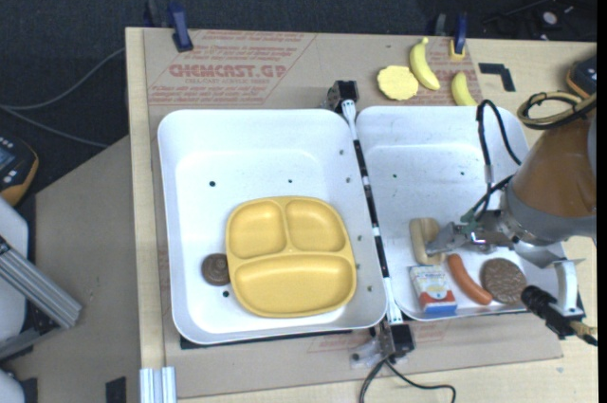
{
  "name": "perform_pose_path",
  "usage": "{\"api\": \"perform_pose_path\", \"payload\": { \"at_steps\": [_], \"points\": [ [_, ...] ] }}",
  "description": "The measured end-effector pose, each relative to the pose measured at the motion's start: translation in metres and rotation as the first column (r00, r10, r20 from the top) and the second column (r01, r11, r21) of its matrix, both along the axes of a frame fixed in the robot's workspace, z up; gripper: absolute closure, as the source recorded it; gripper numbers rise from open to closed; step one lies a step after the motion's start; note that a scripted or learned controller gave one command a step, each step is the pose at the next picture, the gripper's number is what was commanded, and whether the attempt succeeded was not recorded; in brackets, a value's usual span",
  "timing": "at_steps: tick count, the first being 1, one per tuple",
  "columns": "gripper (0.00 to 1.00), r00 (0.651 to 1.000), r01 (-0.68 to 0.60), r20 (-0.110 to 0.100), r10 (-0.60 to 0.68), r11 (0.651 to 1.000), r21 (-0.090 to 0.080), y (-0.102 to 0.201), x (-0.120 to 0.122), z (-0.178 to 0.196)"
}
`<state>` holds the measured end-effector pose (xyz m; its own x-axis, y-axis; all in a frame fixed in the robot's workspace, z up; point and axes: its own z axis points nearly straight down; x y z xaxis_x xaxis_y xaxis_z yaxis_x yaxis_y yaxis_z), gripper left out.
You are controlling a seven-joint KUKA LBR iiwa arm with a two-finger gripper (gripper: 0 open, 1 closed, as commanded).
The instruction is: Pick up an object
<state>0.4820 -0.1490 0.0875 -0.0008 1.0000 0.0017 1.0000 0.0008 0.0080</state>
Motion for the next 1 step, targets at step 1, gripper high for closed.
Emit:
{"api": "perform_pose_path", "payload": {
  "at_steps": [1],
  "points": [
    [0.0, 1.0, -0.001, -0.004, 0.001, 1.0, -0.003, 0.0163, -0.0022, 0.0391]
  ]
}}
